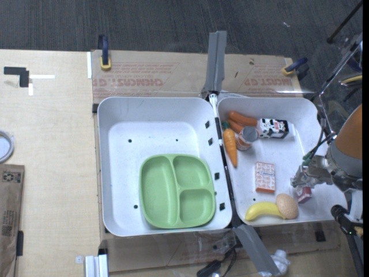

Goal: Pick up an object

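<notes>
1. Reaching in from the right, the grey arm with its orange band (353, 134) hangs over the right-hand edge of the right bin (311, 105), wrist low over the bin floor.
2. The pincer (304, 180) sits low near the bin's right wall, and whether it is open or closed cannot be told from this slanted view; nothing is clearly seen held in it.
3. A small red-and-white object (304, 194) lies just below the pincer, touching or nearly touching it; its exact kind is too small to tell.
4. A brown egg-shaped item (286, 206) rests near the bin's front edge, touching the right end of a yellow banana (262, 211).
5. An orange-and-white carton (265, 177) lies flat in the middle of the right bin, apart from the pincer.
6. Two carrots lie by the bin's left wall: one carrot (230, 147) runs along the wall, and a second carrot (242, 119) lies near the back.
7. A small tin can (247, 136) sits between them, and a black-and-white cow-print box (272, 128) lies just to its right.
8. The left bin (115, 154) holds a green divided plate (177, 190) with three compartments, lying toward the front.
9. Both bins rest on the counter (46, 154).
</notes>
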Motion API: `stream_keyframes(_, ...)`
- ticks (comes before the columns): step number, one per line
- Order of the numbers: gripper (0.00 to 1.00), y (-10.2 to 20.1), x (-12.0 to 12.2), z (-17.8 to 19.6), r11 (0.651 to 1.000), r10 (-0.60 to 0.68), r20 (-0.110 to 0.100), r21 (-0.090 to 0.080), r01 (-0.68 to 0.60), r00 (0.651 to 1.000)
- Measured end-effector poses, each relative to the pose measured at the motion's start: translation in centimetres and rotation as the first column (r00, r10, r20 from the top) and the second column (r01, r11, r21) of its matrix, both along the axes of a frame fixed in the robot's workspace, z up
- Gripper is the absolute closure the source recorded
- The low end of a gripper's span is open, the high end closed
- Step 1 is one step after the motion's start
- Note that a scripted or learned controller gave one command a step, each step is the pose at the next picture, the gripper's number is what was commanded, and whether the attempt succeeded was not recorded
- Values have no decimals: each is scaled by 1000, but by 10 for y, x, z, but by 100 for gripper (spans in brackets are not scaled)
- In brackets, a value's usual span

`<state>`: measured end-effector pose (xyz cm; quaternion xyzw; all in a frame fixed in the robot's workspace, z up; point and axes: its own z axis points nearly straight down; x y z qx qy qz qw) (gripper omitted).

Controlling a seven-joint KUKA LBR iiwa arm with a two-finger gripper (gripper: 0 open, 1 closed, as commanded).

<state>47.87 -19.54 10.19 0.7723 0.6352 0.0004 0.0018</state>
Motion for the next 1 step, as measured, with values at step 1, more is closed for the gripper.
stream_keyframes(1, 100, 58, -1, 105, 994, -108, -5, 2, 108, 994)
